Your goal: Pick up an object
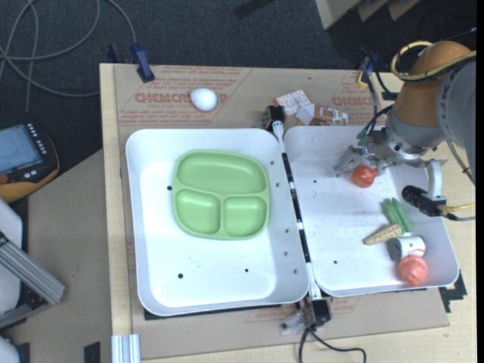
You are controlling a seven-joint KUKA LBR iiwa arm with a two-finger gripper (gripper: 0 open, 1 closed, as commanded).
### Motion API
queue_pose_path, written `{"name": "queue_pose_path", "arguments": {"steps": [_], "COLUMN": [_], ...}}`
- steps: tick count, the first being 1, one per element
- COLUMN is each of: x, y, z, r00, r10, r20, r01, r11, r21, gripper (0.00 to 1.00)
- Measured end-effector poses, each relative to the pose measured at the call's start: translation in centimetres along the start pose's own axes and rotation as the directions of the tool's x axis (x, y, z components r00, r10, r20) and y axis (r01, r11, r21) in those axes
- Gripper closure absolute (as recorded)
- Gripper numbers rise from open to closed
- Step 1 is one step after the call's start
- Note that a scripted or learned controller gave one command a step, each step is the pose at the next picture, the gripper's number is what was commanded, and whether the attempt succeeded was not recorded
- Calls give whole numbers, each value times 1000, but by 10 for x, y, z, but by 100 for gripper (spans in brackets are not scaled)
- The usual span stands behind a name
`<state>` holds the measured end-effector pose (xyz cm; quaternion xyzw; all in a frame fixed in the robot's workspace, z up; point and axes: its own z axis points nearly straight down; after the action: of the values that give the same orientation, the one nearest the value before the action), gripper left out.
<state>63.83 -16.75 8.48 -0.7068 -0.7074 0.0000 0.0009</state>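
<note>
My gripper (364,162) hangs low over the far part of the right bin (333,225), at the end of the grey arm with its orange band (435,60). Its fingers stand open. A small red round object (364,176) lies on the bin floor just in front of and below the fingertips, touching or nearly touching them. It is not lifted. Nearer the front right of the same bin lie a green stick-like piece (396,212), a tan wedge (382,235), a small white item (412,246) and a pink-red ball (414,269).
The left bin (151,248) holds a green divided plate (221,193). A white egg-shaped object (203,98) and crumpled wrappers (302,106) lie on the cardboard behind the bins. A black part with a cable (423,200) juts in over the right bin's right side.
</note>
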Motion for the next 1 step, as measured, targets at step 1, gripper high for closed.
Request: {"name": "queue_pose_path", "arguments": {"steps": [1], "x": [0], "y": [1], "z": [-11], "r00": [1000], "r10": [-1], "r20": [1], "r01": [1], "r11": [1000], "r21": [-2], "gripper": [100]}}
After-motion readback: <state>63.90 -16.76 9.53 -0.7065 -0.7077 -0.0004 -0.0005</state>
